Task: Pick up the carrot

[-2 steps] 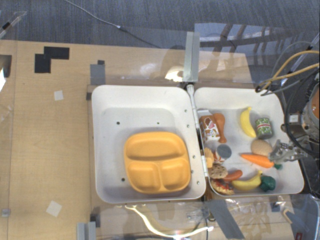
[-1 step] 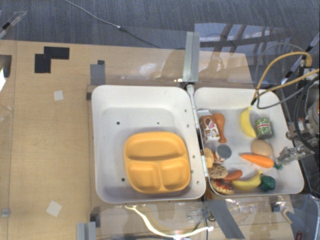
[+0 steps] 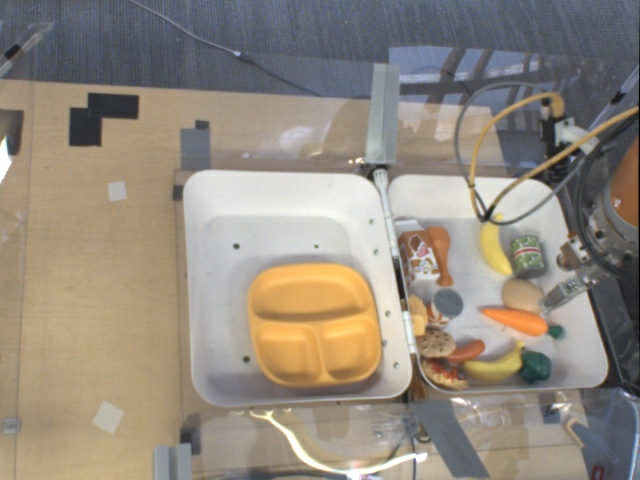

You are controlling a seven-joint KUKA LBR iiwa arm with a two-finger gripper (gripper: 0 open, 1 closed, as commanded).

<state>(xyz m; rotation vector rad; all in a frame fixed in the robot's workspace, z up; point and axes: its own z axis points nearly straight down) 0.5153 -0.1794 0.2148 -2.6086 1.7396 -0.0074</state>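
Even, bright overhead light, soft shadows inside the left bin, glare on clear sheeting, slightly soft focus.

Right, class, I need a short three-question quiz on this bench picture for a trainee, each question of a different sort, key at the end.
1. True or false: the carrot lies in the right bin.
2. The yellow tray sits in: A) the left bin B) the right bin C) on the bench.
3. Fill in: the gripper is just to the ____ of the carrot in the picture.

Key: 1 true; 2 A; 3 right.
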